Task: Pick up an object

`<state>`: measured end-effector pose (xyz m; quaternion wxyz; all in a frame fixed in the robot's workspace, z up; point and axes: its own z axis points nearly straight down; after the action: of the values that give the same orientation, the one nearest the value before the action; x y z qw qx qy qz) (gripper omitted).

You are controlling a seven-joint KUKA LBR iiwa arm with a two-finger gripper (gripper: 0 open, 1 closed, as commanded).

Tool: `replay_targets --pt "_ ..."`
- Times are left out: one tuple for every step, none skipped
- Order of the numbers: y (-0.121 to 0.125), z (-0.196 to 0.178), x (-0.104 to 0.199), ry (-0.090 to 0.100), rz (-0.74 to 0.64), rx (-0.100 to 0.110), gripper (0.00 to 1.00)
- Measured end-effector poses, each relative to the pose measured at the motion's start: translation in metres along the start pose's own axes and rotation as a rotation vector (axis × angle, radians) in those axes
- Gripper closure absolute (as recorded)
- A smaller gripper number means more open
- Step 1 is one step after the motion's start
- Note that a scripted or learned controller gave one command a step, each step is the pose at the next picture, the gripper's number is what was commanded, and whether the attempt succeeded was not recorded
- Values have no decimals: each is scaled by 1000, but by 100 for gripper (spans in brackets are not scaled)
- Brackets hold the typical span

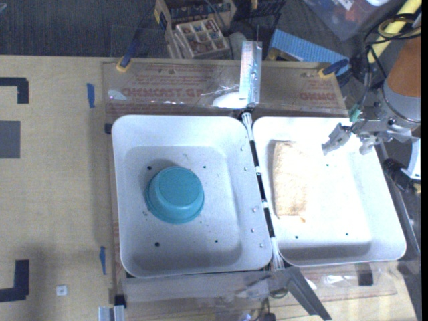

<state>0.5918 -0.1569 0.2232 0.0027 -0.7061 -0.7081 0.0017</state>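
A teal bowl [175, 193] is lying upside down in the left bin [127, 136]. In the right bin [381, 239], a tan sponge-like slab [289, 179], perhaps bread, is lying along the left wall. The gripper [349, 141] is hovering over that bin's upper right, jaws spread apart and gripping nothing.

Robotics lab: wooden bench [53, 199] w/ two white bins [127, 139], black tape markers [17, 89], cables [388, 25], storage clutter behind.

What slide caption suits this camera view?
Claw open above right bin beside tan sponge; blue bowl in left bin.
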Motion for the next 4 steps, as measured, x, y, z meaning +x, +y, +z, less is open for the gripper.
replay_targets --pt "72 46 52 -2 114 -4 0" --pt "77 130 54 -2 117 -6 0" --pt "77 123 55 -3 113 -3 100" --pt "77 123 55 -3 113 -3 0"
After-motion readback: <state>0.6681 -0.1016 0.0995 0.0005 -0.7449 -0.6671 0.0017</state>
